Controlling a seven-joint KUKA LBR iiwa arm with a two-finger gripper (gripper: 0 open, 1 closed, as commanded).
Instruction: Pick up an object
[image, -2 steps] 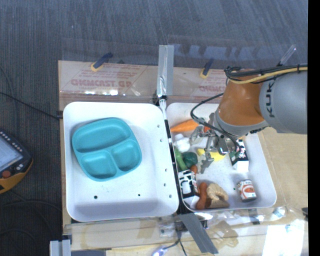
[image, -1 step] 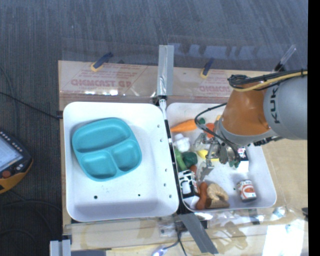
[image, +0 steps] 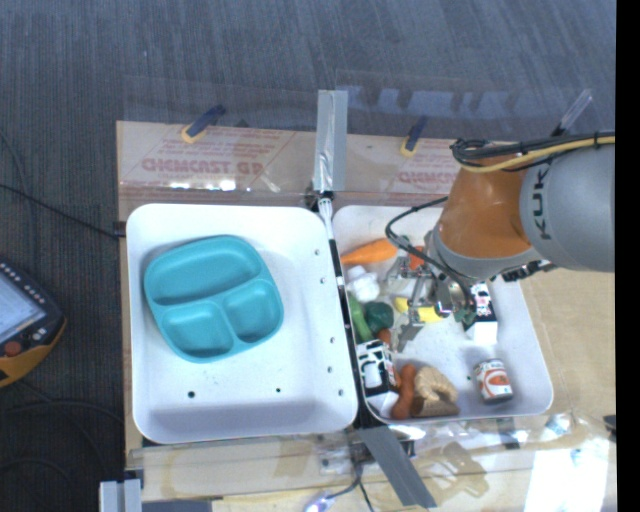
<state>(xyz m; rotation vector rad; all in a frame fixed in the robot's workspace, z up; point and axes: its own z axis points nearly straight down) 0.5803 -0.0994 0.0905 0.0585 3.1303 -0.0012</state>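
Observation:
My gripper (image: 425, 305) hangs low over the middle of the right bin (image: 525, 345), under the orange wrist band. A small yellow object (image: 428, 313) lies right at its tip, and contact is unclear. To its left lie an orange carrot (image: 368, 252) and a green item (image: 372, 318). Toward the bin's front sit a tan lump (image: 434, 388), a brown sausage-like piece (image: 404, 390) and a black-and-white item (image: 372, 365). A small red can (image: 492, 380) stands at the front right.
The left bin (image: 240, 415) holds a teal divided plate (image: 212, 296). A metal divider (image: 330, 150) runs between the bins at the back. A black-and-white box (image: 484, 305) lies just right of the gripper. Cables loop off the arm above the right bin.

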